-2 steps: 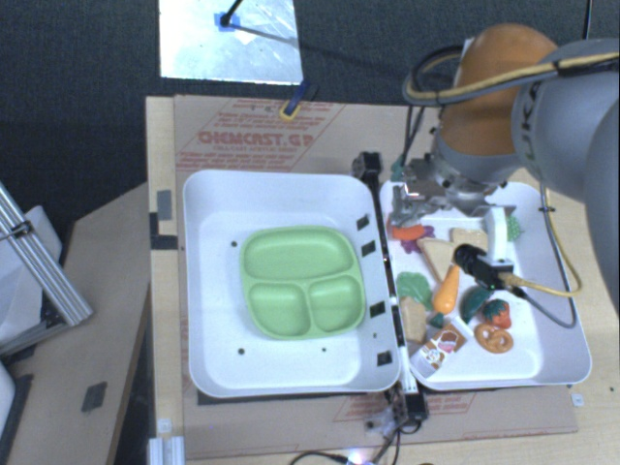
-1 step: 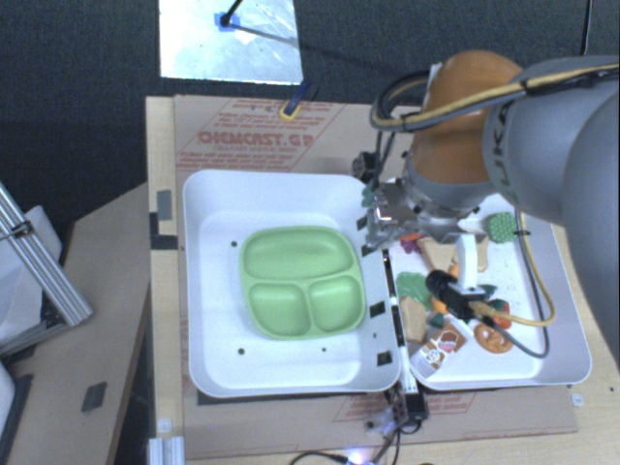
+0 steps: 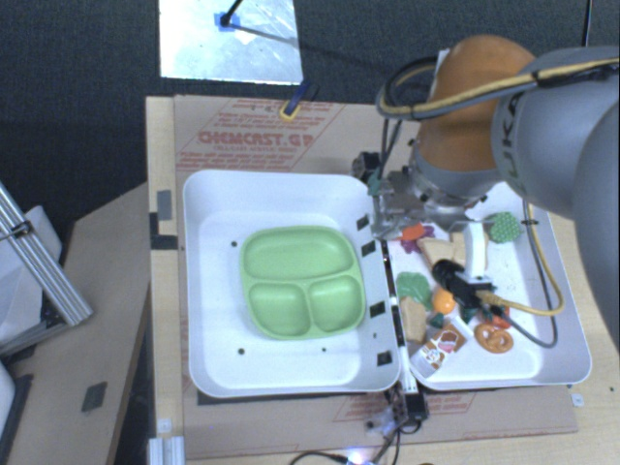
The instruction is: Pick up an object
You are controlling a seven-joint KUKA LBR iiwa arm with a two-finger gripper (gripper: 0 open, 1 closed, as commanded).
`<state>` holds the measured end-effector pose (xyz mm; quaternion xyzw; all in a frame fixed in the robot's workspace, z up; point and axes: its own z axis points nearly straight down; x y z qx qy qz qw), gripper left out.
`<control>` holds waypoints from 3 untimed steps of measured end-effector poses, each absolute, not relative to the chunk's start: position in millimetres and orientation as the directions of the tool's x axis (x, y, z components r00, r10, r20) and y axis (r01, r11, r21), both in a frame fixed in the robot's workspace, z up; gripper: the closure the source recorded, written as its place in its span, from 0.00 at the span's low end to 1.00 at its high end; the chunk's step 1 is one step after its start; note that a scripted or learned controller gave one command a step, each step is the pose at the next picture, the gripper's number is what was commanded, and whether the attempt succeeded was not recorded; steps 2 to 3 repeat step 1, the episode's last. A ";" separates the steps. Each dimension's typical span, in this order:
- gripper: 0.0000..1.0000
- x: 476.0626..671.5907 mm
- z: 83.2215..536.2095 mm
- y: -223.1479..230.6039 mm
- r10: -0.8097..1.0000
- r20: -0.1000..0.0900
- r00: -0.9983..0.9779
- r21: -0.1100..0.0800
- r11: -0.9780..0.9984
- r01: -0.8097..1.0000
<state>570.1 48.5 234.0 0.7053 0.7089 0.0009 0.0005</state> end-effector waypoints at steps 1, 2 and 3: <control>1.00 580.2 223.7 44.2 1.000 0.000 -0.001 0.002 0.001 1.000; 1.00 580.2 223.7 44.2 1.000 0.000 -0.001 0.002 0.001 1.000; 1.00 580.2 223.7 44.2 1.000 0.000 -0.001 0.002 0.001 1.000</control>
